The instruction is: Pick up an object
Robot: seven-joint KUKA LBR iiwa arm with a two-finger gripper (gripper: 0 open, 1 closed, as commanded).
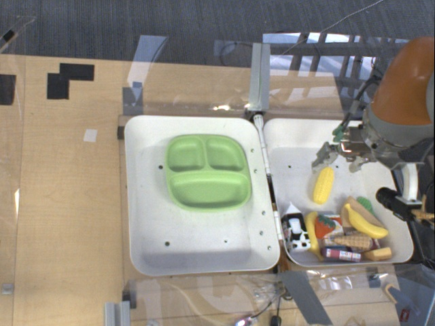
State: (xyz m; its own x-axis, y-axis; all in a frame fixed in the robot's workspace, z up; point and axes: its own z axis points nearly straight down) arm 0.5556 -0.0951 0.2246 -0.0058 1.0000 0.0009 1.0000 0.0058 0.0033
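Note:
In the right bin (292,145) lies a yellow corn cob (323,185), upright and a little tilted, near the bin's middle. My gripper (338,161) hangs just above the cob's top end, with its fingers (321,157) spread open and nothing between them. The orange band of the arm (406,80) rises behind it at the right. A yellow banana (364,221) rests to the cob's lower right.
A heap of toy food fills the right bin's front: a black-and-white carton (293,230), a red piece (325,227), a waffle cone (351,241), a dark bar (340,254). A green divided plate (206,171) sits in the left bin (146,209).

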